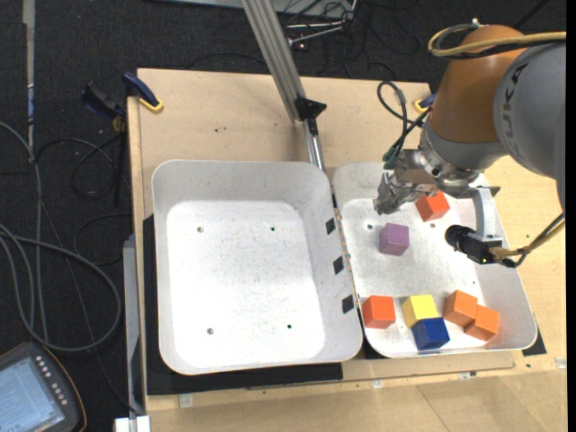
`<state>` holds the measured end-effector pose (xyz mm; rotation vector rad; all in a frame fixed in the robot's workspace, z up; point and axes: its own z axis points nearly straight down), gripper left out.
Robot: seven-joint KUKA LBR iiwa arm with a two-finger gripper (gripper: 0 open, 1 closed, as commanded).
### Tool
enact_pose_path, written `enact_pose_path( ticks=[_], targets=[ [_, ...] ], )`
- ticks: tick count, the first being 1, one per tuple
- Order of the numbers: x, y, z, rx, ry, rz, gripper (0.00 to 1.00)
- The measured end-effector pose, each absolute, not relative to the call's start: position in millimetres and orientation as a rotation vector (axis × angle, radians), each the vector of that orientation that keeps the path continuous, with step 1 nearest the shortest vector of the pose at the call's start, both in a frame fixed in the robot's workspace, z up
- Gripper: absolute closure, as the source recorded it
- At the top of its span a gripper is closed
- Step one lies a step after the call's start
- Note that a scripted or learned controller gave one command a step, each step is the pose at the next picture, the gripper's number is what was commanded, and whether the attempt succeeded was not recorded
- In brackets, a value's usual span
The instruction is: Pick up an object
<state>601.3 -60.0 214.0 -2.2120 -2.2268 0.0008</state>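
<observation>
Hand (389, 198), fingers' state unclear, hovers near squarish purple block (393, 239), no long axis.

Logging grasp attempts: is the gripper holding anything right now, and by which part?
Nothing held, as far as shows: the gripper hangs above the purple block, apart from it.

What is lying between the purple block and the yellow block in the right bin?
Nothing: in the camera view, bare white bin floor separates the purple block from the yellow block.
</observation>
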Motion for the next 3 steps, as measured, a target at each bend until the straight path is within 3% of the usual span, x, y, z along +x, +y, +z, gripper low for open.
enact_pose_path(
  ticks=[2, 3],
  targets=[
    [572.8, 41.8, 239.1, -2.211, -2.23, -0.003, 1.0],
    [548.5, 86.1, 233.1, -2.211, -2.228, 0.002, 1.0]
  ],
)
